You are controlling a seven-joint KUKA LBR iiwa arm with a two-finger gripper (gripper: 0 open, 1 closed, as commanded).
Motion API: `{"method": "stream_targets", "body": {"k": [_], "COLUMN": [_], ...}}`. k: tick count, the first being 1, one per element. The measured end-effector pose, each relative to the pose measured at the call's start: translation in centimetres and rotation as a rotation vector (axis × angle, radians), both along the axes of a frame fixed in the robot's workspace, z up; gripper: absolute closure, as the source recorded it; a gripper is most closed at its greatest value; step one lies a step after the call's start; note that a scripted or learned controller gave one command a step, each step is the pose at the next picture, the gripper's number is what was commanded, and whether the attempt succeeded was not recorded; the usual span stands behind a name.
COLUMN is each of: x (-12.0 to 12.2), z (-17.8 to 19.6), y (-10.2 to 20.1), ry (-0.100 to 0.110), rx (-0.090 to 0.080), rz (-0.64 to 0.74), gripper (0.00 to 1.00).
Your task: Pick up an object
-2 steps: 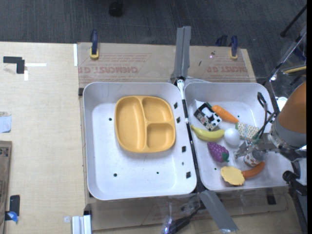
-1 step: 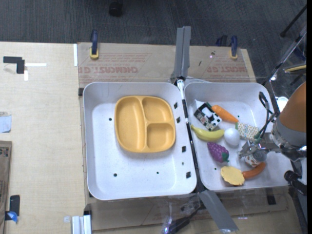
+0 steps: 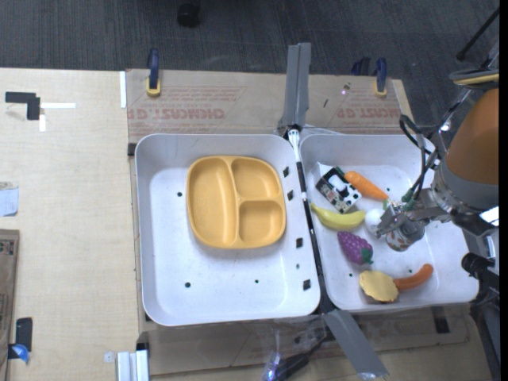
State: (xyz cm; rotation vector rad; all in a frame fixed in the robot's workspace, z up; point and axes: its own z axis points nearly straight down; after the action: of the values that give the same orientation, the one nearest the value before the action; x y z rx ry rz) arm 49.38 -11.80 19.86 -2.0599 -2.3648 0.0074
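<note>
While the arm (image 3: 468, 149) reaches down, its end effector (image 3: 399, 232) hangs low in the right bin (image 3: 413, 296).

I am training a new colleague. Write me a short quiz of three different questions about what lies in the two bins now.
1. True or false: the yellow plate lies in the right bin.
2. Which item lies nearest the gripper? A) banana B) plate C) blue clamp
3. Fill in: the purple grapes lie just below the ____.

Key
1. False: the plate lies in the left bin.
2. A: the banana, in the right bin beside the gripper.
3. Banana.
</note>
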Motion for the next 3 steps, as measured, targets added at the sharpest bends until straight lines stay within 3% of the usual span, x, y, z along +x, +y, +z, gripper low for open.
{"method": "stream_targets", "body": {"k": [1,2,3], "x": [2.7,0.1,6.5], "z": [2.0,10.0,14.6], "y": [2.4,-1.0,2.7], "ry": [0.001,0.0,0.0], "rx": [-0.001,-0.001,-0.002], "rz": [-0.023,0.036,0.107], "gripper": [1.0,1.0,1.0]}}
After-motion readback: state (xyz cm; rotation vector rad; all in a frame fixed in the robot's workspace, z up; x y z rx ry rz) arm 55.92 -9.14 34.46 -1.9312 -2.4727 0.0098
